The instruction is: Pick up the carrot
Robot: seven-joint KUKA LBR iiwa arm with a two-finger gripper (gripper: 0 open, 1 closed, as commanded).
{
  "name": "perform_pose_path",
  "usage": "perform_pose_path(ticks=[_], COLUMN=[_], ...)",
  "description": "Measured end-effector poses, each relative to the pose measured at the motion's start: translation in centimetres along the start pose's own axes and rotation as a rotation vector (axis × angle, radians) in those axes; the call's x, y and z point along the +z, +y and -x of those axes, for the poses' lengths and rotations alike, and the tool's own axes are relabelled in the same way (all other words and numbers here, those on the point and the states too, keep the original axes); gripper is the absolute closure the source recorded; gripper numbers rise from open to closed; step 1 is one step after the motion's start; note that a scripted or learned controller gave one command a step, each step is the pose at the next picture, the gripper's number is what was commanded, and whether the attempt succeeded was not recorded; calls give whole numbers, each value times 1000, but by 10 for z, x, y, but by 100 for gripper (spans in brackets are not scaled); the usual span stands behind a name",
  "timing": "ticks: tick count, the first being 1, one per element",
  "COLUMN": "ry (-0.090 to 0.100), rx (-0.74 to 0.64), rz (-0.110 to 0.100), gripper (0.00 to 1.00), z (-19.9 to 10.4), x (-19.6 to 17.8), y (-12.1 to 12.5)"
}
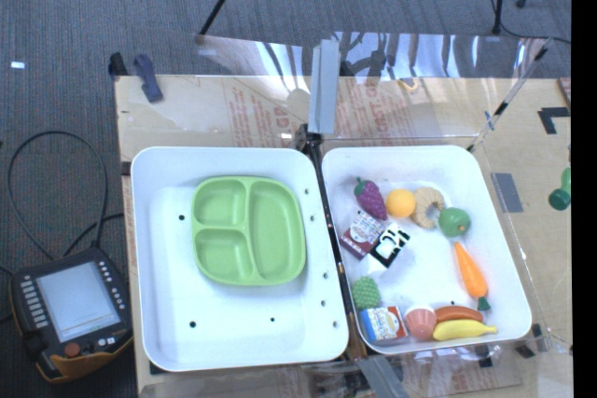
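Carrot [470, 268] lies just below the green apple [454, 221]. Looks like a light, rigid, smooth toy; likely slippery. Best held across its thick orange middle.

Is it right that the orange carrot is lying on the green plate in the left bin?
Not quite. The camera view shows the carrot lying in the right bin, near its right wall. The green plate is indeed in the left bin.

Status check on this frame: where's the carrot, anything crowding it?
Carrot lying untouched in right bin, near its right wall. Green apple just above it, hot dog and banana below.
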State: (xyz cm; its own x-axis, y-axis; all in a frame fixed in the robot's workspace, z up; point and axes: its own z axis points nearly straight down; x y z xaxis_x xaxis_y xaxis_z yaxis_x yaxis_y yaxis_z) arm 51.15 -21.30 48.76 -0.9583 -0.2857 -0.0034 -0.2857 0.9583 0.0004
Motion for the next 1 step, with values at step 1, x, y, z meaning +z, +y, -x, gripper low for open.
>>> perform_pose_path(ticks=[1], ry=[0], rx=[-300], rz=[1], gripper=[100], z=[1], x=[0], y=[2])
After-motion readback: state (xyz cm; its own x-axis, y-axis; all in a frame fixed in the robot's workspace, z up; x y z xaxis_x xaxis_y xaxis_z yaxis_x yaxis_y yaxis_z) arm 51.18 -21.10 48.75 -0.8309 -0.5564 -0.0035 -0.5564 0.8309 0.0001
